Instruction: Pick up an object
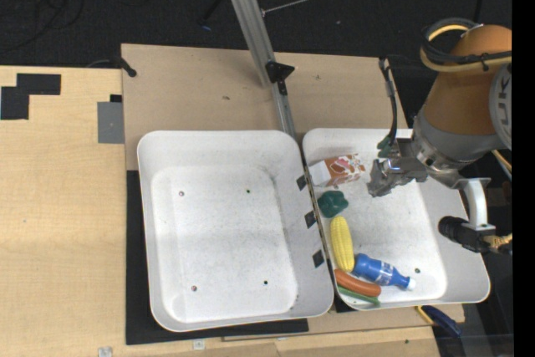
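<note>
The grey two-finger gripper [383, 180] hovers over the right shallow white bin [435, 251]. It sits near a red-and-white packet [343, 169]. Whether it is spread or closed, I cannot tell.

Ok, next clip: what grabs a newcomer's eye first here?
The orange-banded arm reaching in from the right, its gripper over the right bin. Then the bright items along that bin's left side: a yellow corn cob, a blue bottle and a red-and-white packet.

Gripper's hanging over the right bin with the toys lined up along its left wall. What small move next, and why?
Probably shift the gripper a little toward the bin's left wall and lower it over the white and red packet. That packet lies nearest, beside the gripper, while the green piece, corn cob and blue bottle sit farther off along the right bin.
</note>
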